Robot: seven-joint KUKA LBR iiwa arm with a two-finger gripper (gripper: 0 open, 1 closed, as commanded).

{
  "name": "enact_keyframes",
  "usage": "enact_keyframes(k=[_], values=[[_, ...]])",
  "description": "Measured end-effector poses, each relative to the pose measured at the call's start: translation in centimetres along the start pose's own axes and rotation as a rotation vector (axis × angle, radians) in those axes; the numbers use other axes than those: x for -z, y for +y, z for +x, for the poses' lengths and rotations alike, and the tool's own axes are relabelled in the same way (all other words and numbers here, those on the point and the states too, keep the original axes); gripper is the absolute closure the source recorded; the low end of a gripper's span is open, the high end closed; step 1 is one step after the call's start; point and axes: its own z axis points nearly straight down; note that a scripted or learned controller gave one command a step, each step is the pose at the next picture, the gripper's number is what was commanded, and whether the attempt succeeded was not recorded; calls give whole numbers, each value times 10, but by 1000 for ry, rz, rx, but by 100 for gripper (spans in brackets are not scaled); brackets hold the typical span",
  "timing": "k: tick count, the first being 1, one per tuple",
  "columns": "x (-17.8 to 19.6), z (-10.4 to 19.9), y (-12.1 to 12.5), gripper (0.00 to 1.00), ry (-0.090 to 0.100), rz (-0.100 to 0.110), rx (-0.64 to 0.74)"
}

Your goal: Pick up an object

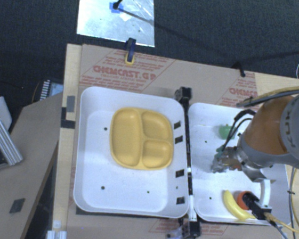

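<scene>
A yellow banana (232,204) lies at the front of the right bin (199,202), with a small red-orange object (245,198) touching its right side. A green object (224,131) sits near the back of that bin, partly hidden by the arm. My gripper (223,163) hangs low over the middle of the right bin, between the green object and the banana, under the grey wrist with its orange band (267,121). Nothing shows between its fingers.
The left bin (90,190) holds a yellow sectioned plate (141,138). A black divider strip (184,152) runs between the bins. A black cable and a white part (263,194) trail near the banana. Cardboard (144,74) lies under both bins.
</scene>
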Motion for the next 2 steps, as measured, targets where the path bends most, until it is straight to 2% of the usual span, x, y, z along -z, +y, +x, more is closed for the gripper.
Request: enact_keyframes(k=[2], values=[[107, 0, -12, 100, -1, -4, 4]])
